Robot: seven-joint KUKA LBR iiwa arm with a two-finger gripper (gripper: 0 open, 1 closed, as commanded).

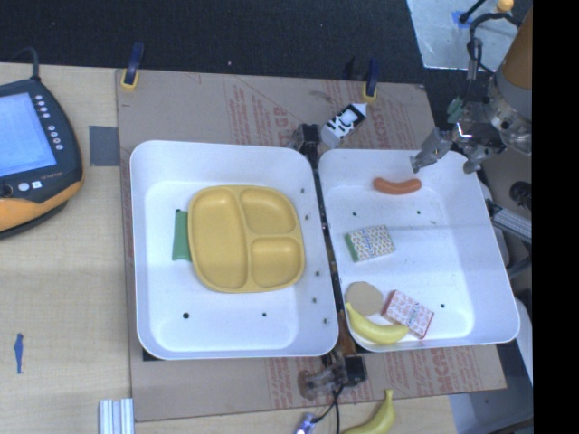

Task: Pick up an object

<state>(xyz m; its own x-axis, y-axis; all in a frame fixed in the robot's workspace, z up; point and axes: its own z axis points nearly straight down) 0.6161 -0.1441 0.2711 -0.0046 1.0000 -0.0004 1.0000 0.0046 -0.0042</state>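
Note:
My gripper (449,164) hangs over the far right corner of the right bin (452,260), its two fingers spread apart and open with nothing between them. A small orange-red sausage (396,185) lies just left of and below it, apart from the fingers. Nearer the bin's middle lies a green patterned packet (370,242). At the bin's front sit a tan round disc (364,294), a yellow banana (374,330) and a pink patterned packet (408,313), close together.
The left bin (163,310) holds a yellow divided plate (246,238) resting over a green flat piece (180,235). A black-and-white object (344,122) lies behind the bins. Another banana (375,415) lies on the bench in front. A teach pendant (32,156) sits far left.

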